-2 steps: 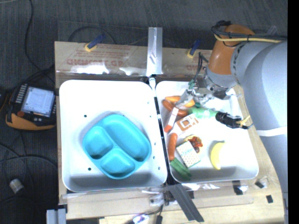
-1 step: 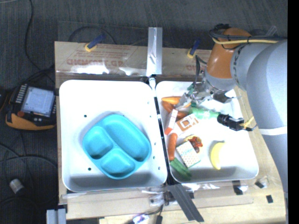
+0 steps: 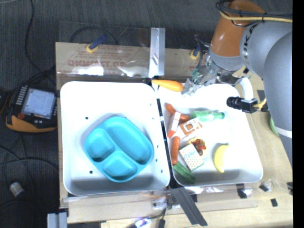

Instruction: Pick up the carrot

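An orange carrot point(image 3: 167, 85), paler at its left end, lies across the back rim where the two white bins meet. Its right tip sits right against my gripper point(image 3: 189, 86), which hangs low over the back left corner of the right bin point(image 3: 247, 141). The view does not show whether the carrot's tip is between the gripper's parts or only beside them. Two more orange, carrot-like pieces are in the right bin: one point(image 3: 175, 148) along its left wall and a shorter one point(image 3: 170, 111) further back.
The left bin point(image 3: 71, 127) holds a blue divided tray point(image 3: 118, 147). In the right bin lie a green bottle point(image 3: 209, 115), a banana point(image 3: 219, 157), an orange-and-white box point(image 3: 190, 126), a checkered box point(image 3: 191, 156) and a green item point(image 3: 184, 172).
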Action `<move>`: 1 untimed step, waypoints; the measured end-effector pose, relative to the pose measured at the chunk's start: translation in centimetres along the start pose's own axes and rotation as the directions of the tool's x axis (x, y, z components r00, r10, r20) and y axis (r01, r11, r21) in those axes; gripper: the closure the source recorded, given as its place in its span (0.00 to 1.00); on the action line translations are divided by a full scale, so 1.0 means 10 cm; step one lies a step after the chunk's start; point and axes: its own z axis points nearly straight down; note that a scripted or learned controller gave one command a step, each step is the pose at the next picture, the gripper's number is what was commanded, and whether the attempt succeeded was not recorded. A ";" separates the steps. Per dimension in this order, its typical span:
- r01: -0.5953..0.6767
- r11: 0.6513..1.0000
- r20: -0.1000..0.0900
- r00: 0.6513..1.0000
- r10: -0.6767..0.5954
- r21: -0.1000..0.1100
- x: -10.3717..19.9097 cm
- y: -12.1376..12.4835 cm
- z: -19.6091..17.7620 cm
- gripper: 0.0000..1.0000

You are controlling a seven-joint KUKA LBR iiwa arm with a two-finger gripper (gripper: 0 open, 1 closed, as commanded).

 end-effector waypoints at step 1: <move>0.251 0.968 0.000 0.968 -0.251 -0.001 -0.23 -0.08 -0.11 1.00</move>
